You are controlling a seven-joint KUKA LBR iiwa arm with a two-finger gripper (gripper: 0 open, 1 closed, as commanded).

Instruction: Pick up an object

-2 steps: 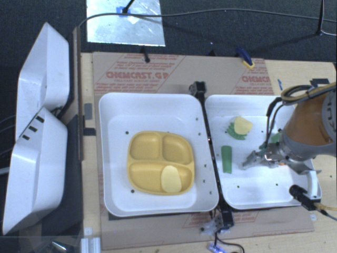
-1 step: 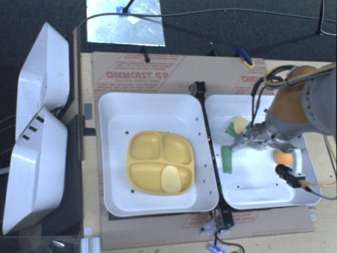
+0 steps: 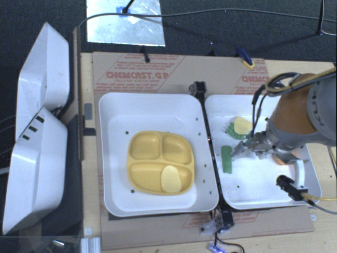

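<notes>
Two white bins sit side by side on the bench, meeting along a dark seam down the middle. The left bin (image 3: pixel 113 115) carries a yellow divided plate (image 3: pixel 161 161) near its centre, and a pale yellow oval piece (image 3: pixel 170 179) lies in the plate's compartment nearest the front edge, on the right side. In the right bin (image 3: pixel 247 194), a green stick (image 3: pixel 226 159) lies close to the left wall, running roughly parallel to it. Toward the back of that bin rests a pale yellow round piece (image 3: pixel 242 125) on something green and frilly (image 3: pixel 232 132). The grey arm with its orange band comes in over the right edge, and the gripper (image 3: pixel 243 147) hangs low just beside the green stick, between it and the round piece. From here nobody could say how the gripper is set. A small orange bit (image 3: pixel 280 161) peeks out near the right wall.
</notes>
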